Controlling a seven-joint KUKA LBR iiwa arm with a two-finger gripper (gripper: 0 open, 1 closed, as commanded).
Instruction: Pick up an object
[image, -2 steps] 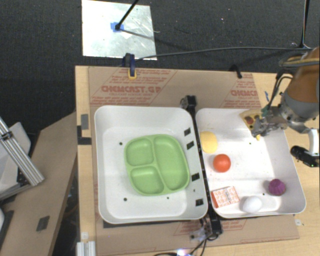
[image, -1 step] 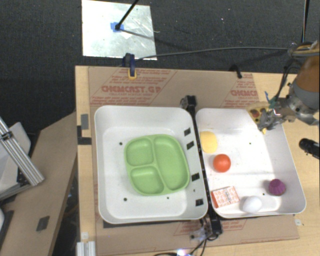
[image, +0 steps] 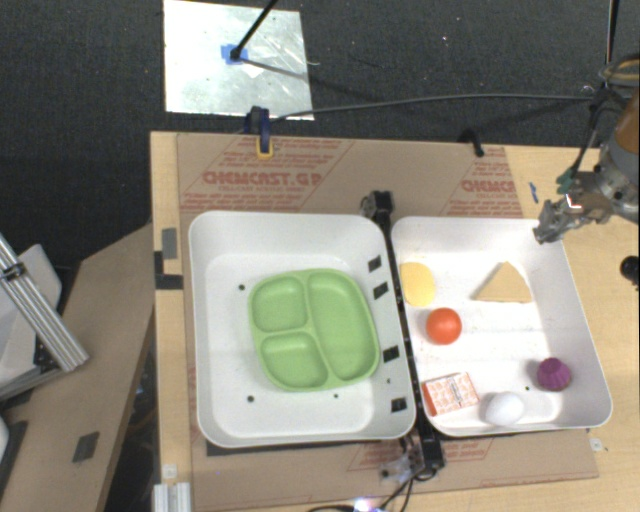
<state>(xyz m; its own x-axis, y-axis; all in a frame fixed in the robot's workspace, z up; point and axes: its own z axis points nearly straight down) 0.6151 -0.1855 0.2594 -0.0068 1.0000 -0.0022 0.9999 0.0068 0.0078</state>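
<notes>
The right bin (image: 572, 290) holds a yellow oval (image: 417, 283), a tan wedge (image: 504, 284), an orange ball (image: 443, 325), a purple ball (image: 553, 374), a white egg-like object (image: 503, 408) and a red-and-white packet (image: 450, 393). My gripper (image: 552, 226) hangs at the far right, above the right bin's back right corner, well apart from all the objects. The wedge is the nearest to it, below and to its left. Nothing shows between its tips.
A green divided plate (image: 312, 328) lies in the left bin (image: 215, 300). Black clips (image: 379, 206) sit along the divider between the bins. A cable crosses the dark floor behind the bench. A metal frame (image: 40, 315) stands at the left.
</notes>
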